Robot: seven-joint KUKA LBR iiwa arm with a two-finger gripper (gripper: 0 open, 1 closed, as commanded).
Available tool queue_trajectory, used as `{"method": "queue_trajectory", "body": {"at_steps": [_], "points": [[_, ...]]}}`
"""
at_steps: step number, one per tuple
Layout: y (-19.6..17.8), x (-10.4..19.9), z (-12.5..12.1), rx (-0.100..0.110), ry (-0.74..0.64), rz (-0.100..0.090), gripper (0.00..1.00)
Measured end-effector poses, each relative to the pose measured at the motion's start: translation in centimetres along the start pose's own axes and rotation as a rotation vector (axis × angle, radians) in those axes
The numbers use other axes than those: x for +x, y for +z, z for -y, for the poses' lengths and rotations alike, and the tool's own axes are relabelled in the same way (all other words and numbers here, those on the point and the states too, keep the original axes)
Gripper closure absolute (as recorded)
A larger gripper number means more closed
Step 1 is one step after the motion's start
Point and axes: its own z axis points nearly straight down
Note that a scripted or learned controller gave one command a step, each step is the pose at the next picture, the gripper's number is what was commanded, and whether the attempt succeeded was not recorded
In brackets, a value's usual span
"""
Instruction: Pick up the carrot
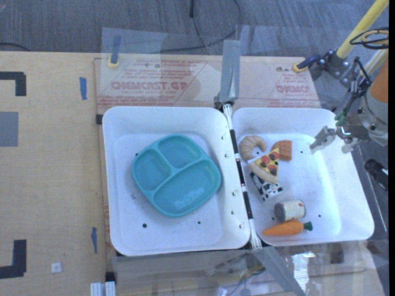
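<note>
Orange tapered carrot point(284, 229), smooth teal sectioned plate point(176, 175), metal gripper point(333, 135)

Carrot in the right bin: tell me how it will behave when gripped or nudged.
The carrot looks like a smooth toy, so probably stiff, light and somewhat slippery. Its round, tapered body lies on its side, so a nudge may roll it in an arc. It lies close to the bin front wall, which may stop it.

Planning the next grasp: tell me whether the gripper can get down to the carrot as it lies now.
Probably yes. The carrot lies uncovered near the right bin's front wall, the can close behind it. The gripper sits above the bin's far right, nothing between.
</note>
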Motion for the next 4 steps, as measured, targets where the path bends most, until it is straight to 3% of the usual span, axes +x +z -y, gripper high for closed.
{"method": "queue_trajectory", "body": {"at_steps": [1, 2, 3, 4], "points": [[9.9, 4.5, -1.3, -0.001, 0.143, 0.001, 0.0], [10.4, 8.9, -5.3, -0.008, -0.019, 0.002, 0.0], [9.3, 8.8, -5.4, -0.013, -0.02, 0.003, 1.0], [0.8, 15.5, -3.4, 0.001, 0.555, 0.001, 1.0]]}}
